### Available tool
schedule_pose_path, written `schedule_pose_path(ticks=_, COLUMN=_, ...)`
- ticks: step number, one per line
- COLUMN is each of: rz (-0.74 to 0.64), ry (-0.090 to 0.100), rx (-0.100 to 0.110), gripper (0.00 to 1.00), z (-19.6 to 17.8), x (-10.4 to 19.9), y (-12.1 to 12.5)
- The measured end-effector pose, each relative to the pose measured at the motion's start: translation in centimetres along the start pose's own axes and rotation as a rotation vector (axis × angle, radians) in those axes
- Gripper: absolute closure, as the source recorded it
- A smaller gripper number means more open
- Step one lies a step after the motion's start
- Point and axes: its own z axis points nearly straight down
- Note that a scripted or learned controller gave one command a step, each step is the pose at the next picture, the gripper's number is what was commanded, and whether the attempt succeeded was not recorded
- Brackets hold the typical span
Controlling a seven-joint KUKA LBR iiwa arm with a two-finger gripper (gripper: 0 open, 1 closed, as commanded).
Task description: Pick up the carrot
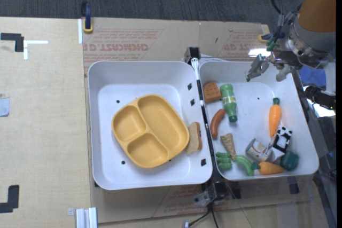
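An orange carrot (274,117) with a green top lies lengthwise in the right bin (251,94), near its right wall. A second, smaller carrot (270,168) lies at the bin's front beside green items. My gripper (270,69) hangs over the bin's back right corner, above and behind the upright carrot, well apart from it. Its two fingers are spread and nothing is between them.
The right bin also holds a green bottle (229,101), a sausage (216,122), a bread piece (211,92), a cone (228,144), a small carton (258,150) and a black-and-white toy (282,139). The left bin (107,88) holds a yellow divided plate (149,131).
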Motion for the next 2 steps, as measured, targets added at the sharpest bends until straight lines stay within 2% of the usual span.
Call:
schedule_pose_path(ticks=1, rz=0.013, ry=-0.001, rx=-0.001, gripper=0.0, z=0.8, x=-7.3, y=-6.4)
schedule_pose_path(ticks=2, rz=-0.009, ry=0.002, rx=0.001, gripper=0.0, z=14.0, x=-8.3, y=-3.2)
